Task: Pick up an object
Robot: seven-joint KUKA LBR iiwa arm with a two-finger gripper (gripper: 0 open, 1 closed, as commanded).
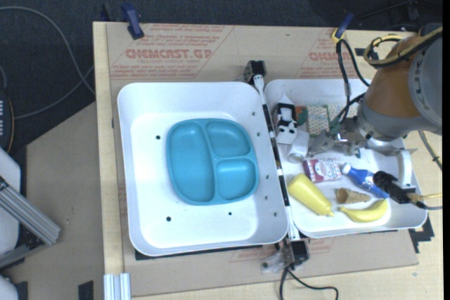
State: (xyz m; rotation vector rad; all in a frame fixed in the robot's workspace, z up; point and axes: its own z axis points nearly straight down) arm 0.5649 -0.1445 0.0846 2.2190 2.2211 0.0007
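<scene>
Arm over right bin, fingers' state cannot tell. Right bin holds banana at front edge, yellow bottle, tube, pouch. Blue tray in left bin.

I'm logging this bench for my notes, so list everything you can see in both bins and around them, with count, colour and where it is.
Bins: two, white, side by side on the bench.
Divided plate: one, light blue, three compartments, middle of the left bin.
Yellow bottle: one, lying at the front left of the right bin.
Banana: one, yellow, front of the right bin.
Tube: one, blue and white, right bin, behind the banana.
Pouch: one, white and pink, middle of the right bin.
Black and white toy: one, back left of the right bin.
Clamps: two, blue, on the bench's back edge.
Arm: one, grey with an orange band, over the right bin.
Gripper: one, low among the right bin's items.
</scene>
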